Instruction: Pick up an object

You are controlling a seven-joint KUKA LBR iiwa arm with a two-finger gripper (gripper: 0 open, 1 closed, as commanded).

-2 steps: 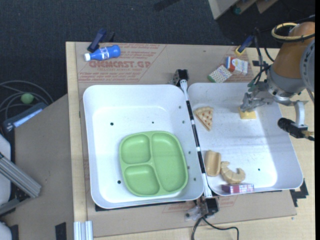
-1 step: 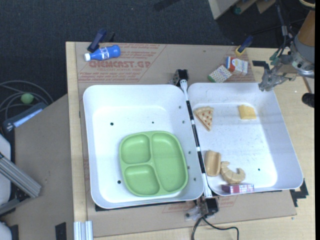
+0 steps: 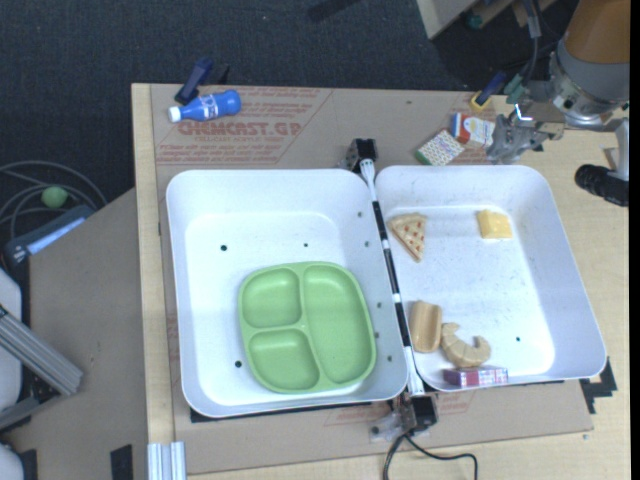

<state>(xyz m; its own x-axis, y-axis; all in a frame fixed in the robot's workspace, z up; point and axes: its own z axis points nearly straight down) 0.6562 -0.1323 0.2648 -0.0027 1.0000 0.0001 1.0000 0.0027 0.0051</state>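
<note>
Left to right. Left bin [image 3: 200,208]: a green divided tray [image 3: 305,326] lying flat toward its near side. Back of the table [image 3: 300,118], well clear of both bins: a blue-and-white bottle [image 3: 207,106] on its side.

Right bin [image 3: 560,258] has the candidates: a triangular cracker-like piece [image 3: 409,235] near the divider, a yellow block [image 3: 494,225] toward the back, a tan bread-like piece [image 3: 425,325] touching or just beside a curled pastry-like piece [image 3: 466,346], and a small pink-labelled packet [image 3: 476,376] against the front wall. None lifted; all lie on the bin floor.

Gripper [image 3: 512,133] sits past the right bin's back rim, above a small patterned box [image 3: 440,148], well apart from every item in the bin. Can't tell whether it's open or closed; too small and cluttered there.

Step, as I read it: pre-approach, no target committed. Next move calls for travel over the bin, descent on one isolated item. Yellow block looks easiest: alone, clear space on all sides. The bread/pastry pair risks a double contact.
</note>
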